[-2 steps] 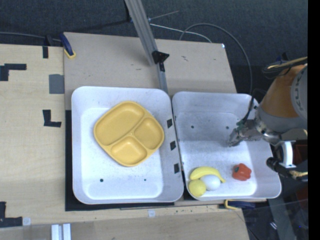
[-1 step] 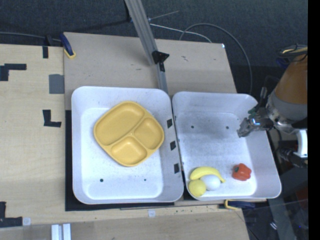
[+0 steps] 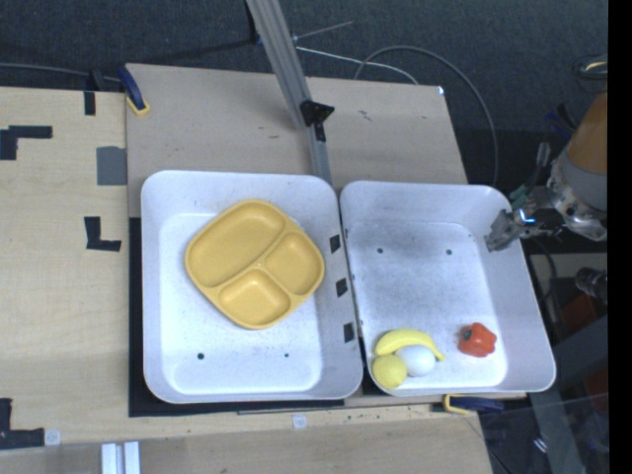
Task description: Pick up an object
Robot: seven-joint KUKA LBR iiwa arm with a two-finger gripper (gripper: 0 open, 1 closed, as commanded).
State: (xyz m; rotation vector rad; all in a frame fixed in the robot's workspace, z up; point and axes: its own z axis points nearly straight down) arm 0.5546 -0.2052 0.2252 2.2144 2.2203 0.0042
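Presumably any of the small things may be taken, and four are gathered along the near edge of the right bin [image 3: 513, 265]: a red pepper [image 3: 477, 339] standing alone toward the bin's near right corner, and a cluster of a banana [image 3: 407, 341], a white ball [image 3: 420, 360] and a yellow lemon [image 3: 389, 370] toward its near left corner. The three in the cluster are touching one another, the banana arched over the ball and the lemon pressed close to the bin's wall.

The pepper is judged the easiest target, since free floor is seen all round it and nothing would be knocked. The cluster is better avoided, because a neighbour could be nudged or pinched along with the chosen piece.

The claw [image 3: 506, 227] is seen at the far right rim of the right bin, well apart from every piece and with nothing in it; whether it is parted or closed cannot be told. It should be carried toward the near edge, centred over the pepper, then lowered straight down before being closed.

A yellow divided plate [image 3: 255, 263] lies in the left bin [image 3: 163, 294] and is probably too broad to be gripped well.
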